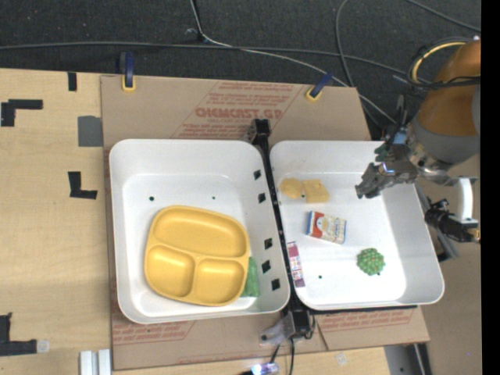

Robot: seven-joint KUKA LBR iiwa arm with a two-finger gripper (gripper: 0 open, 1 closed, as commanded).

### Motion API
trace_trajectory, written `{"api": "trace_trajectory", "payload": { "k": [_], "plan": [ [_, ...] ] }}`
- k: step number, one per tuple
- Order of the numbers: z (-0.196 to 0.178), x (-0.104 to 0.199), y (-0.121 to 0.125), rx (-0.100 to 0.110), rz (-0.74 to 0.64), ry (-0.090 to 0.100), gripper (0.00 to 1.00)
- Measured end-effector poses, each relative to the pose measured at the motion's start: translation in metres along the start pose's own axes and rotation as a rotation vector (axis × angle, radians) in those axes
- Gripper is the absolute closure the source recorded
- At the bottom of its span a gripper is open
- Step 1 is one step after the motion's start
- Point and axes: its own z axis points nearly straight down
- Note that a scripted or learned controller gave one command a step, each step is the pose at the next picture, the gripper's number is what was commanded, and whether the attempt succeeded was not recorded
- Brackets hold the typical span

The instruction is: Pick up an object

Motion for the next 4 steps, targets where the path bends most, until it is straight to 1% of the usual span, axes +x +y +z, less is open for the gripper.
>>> {"api": "trace_trajectory", "payload": {
  "k": [1,2,3,4],
  "plan": [
    [0.0,0.048,-0.018,0.0,-0.001,0.0,1.0],
    [-0.01,0.106,-0.027,-0.001,-0.003,0.001,1.0],
    [-0.002,0.16,-0.043,0.001,-0.003,0.001,1.0],
    [0.007,0.219,-0.047,0.001,-0.003,0.0,1.0]
  ]
}}
